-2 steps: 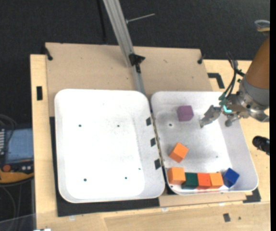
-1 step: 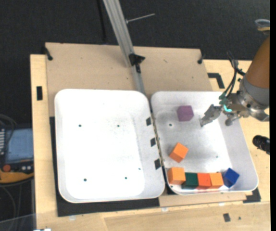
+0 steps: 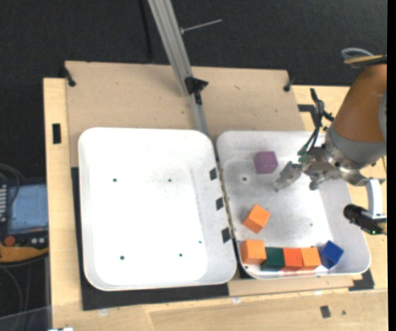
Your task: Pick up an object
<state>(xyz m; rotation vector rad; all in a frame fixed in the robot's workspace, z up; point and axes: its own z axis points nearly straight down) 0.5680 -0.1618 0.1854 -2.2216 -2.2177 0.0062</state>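
End effector (image 3: 300, 178) — fingers spread, gripping nothing; matte purple cube (image 3: 265, 162) just beside.

Two shallow white bins sit side by side on one table (image 3: 56, 185): the left bin (image 3: 87, 205) in the left half of the frame, the right bin (image 3: 229, 147) in the right half.

Seven small blocks lie in the right bin. One is a purple block (image 3: 265, 161), toward the bin's upper middle. Four are orange: one orange block (image 3: 256, 217) alone near the bin's centre, and three along the bottom edge, at the row's left end (image 3: 254, 251), middle (image 3: 293, 257) and right of middle (image 3: 310, 256). One green block (image 3: 274, 258) sits in that same row. One blue block (image 3: 331, 253) ends the row at the lower right.

One robot arm (image 3: 363, 116) shows at the right of the frame.
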